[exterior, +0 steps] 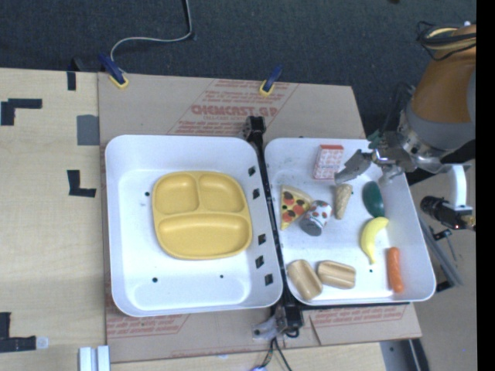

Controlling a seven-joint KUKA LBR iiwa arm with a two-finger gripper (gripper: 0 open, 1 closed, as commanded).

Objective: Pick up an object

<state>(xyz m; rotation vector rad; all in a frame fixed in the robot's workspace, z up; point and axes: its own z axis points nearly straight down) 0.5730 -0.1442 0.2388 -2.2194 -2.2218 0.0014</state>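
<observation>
My gripper point(370, 168) hangs over the upper right part of the right bin point(298, 154), its grey fingers spread open with nothing between them. Just below it lie a cream cone-shaped piece point(342, 199) and a dark green vegetable point(373, 199). A pink and white box point(329, 161) sits to the gripper's left. Lower in the bin are a pizza slice point(293, 206), a small grey can point(314, 221), a yellow banana point(373, 236), an orange carrot point(394, 269) and two bread rolls point(319, 276).
The left bin point(131, 207) holds a yellow divided plate point(203, 214). A black clip divider point(259, 184) runs between the bins. The arm's orange band and grey wrist point(445, 91) stand at the right edge. Cardboard lies under both bins.
</observation>
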